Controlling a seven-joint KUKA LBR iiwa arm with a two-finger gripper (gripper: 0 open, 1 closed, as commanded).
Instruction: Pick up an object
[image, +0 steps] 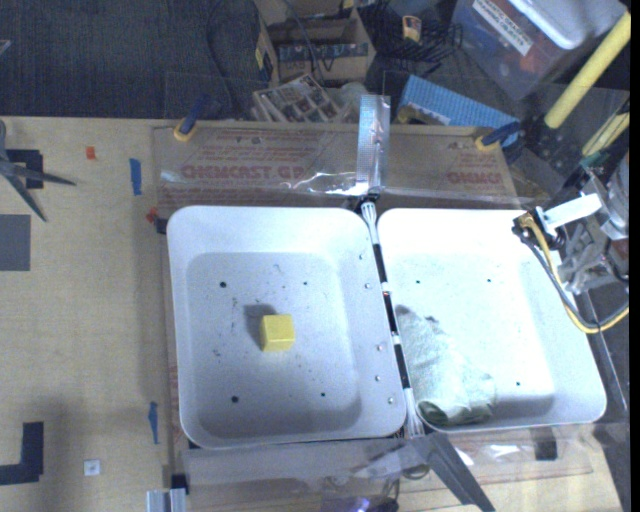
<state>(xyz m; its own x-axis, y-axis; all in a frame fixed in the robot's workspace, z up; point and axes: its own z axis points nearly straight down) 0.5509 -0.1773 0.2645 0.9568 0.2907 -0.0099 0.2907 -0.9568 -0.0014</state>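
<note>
Camera view: approach step, tool (588, 252) at surface's right edge, can't tell open or closed; next, reach yellow block (278, 332) in left bin (181, 330).

A left bin (270, 225) and a right bin (480, 228), both white, are set side by side on a pale wooden bench (80, 330). A blue tape strip (135, 176) is stuck near the left bin.

Robotics lab or workshop. Plywood surface (80, 330) carries a white left bin (190, 240) and a white right bin (470, 225) at centre. Clear plastic sheet (260, 165) and a clamp (186, 127) at 12 o'clock, blue tape mark (135, 176) at 10 o'clock. Dark carpet (100, 50), cardboard boxes (300, 50) and a yellow pole (590, 65) from 11 to 2 o'clock.
</note>
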